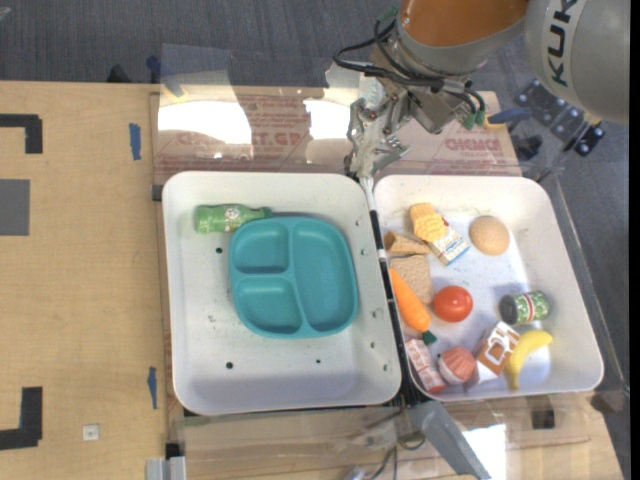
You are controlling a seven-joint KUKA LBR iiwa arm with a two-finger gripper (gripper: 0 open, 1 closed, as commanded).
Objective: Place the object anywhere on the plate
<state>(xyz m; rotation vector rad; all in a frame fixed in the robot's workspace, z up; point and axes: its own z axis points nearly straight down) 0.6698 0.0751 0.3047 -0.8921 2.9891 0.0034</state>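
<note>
- Green bottle [228, 217], the one object in the left bin [190, 368], lies on its side well left of and below our tool [372, 158], touching the upper-left edge of the teal divided plate [293, 275].
- We see our tool hanging over the far rim where the two bins meet; we cannot tell how it is set, and we see nothing in it.
- Below and right of the tool, the right bin [575, 298] holds toy food: a carrot [410, 301], a tomato [452, 303], a banana [527, 353], a tan egg-like piece [489, 234] and a small can [524, 307].
- Both bins sit on our worktop [80, 268].
</note>
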